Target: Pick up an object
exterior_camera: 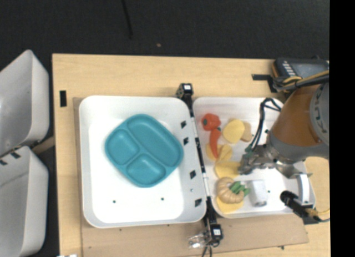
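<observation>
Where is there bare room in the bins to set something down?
Left bin: bare floor between the teal plate and its lower rim, also a strip along its left wall. Right bin: crowded with toy food around the gripper.

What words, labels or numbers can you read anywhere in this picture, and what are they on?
No text can be read.
Black patch on the bench: too small to show any marking.
Blue tray, left bin, right bin: plain, no print seen.
</observation>
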Controlling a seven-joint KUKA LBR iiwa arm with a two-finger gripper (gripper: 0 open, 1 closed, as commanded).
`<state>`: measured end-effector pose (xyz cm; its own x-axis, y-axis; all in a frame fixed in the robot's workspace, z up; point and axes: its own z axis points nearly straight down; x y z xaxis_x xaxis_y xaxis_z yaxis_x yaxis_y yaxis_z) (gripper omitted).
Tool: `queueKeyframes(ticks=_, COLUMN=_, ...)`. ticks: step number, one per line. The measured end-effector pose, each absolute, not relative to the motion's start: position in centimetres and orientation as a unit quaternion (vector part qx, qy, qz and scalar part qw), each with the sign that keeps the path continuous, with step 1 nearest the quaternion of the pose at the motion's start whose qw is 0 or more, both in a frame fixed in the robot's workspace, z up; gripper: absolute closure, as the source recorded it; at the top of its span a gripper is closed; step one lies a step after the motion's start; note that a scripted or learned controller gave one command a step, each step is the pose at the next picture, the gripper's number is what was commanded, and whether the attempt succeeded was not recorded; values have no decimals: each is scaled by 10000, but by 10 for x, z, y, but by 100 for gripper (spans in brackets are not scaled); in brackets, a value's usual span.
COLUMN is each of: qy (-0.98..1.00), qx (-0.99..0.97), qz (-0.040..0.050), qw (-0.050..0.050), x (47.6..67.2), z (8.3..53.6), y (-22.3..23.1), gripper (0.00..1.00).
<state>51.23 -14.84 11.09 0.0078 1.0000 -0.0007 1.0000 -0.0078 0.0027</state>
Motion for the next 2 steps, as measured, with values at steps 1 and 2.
queueKeyframes(ticks=1, qy=7079, qx=7063, qz=13, qw=29, x=524, z=164, y=-152, gripper=100)
queueKeyframes(ticks=2, qy=7082, qx=7059, qz=20, qw=40, x=526, z=228, y=-152, gripper=100)
